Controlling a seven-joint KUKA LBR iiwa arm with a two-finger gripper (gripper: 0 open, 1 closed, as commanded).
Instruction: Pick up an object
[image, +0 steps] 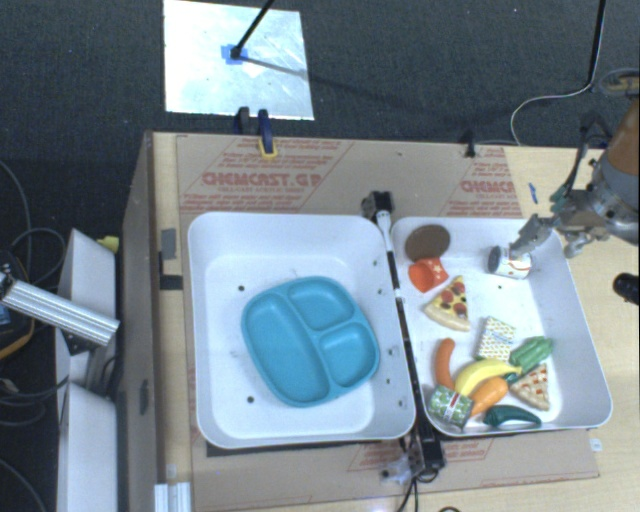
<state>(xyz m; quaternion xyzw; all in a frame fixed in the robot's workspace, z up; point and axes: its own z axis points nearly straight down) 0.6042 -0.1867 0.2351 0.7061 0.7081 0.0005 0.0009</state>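
**Hovering at the far edge of the right bin**

Here I am, reaching in from three o'clock, my wrist over the upper right corner of the right bin (590, 395). My fingers (524, 243) point down toward a small white and orange thing (516, 266) lying at the bin's twelve o'clock edge, with a little grey piece (494, 259) just beside it at nine o'clock. Released or clenched? I cannot tell from this angle, and nothing shows clearly between the fingers.

Plenty to pick from below me. At the bin's eleven o'clock sits a brown round cookie (428, 240), with a red block (428, 273) just under it at six o'clock. A pizza slice (449, 303) lies near the middle. Toward six o'clock the pile gets crowded: a carrot (444, 361), a banana (480, 374), a checkered cracker (496, 337), a green pepper (530, 351), a second pizza slice (533, 386), a small can (450, 404) and a dark green cucumber (512, 417), many of them touching.

At nine o'clock from all that, the left bin (225, 250) holds a blue divided plate (309, 340), lying flat. Both bins rest side by side on the counter (330, 170).
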